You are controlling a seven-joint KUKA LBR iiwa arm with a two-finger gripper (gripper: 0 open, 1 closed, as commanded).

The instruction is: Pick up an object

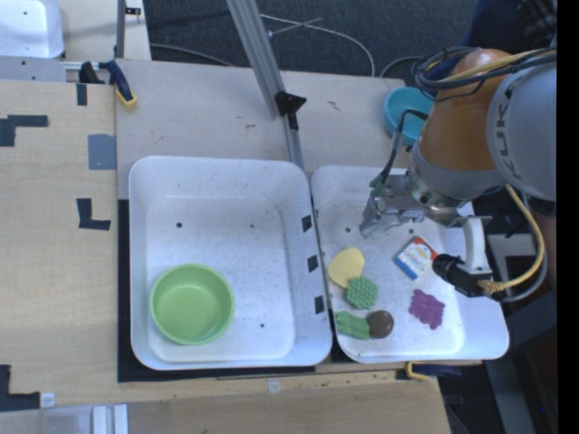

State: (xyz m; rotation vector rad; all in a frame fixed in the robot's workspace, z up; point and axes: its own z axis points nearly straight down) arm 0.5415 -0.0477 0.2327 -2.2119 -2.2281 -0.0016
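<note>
My gripper hangs over the right bin, above its upper middle, with the grey and orange arm behind it to the right. Its fingers point down toward the bin floor, and nothing shows between them. Below it lie a yellow piece, a green textured round piece, a green oblong piece and a brown ball. A small white, red and blue packet lies to the gripper's lower right, and a purple piece sits near the bin's right front.
The left bin holds a green bowl in its front left corner. A slanted metal pole crosses the bench behind the bins. A blue cup stands behind the right bin, beside the arm.
</note>
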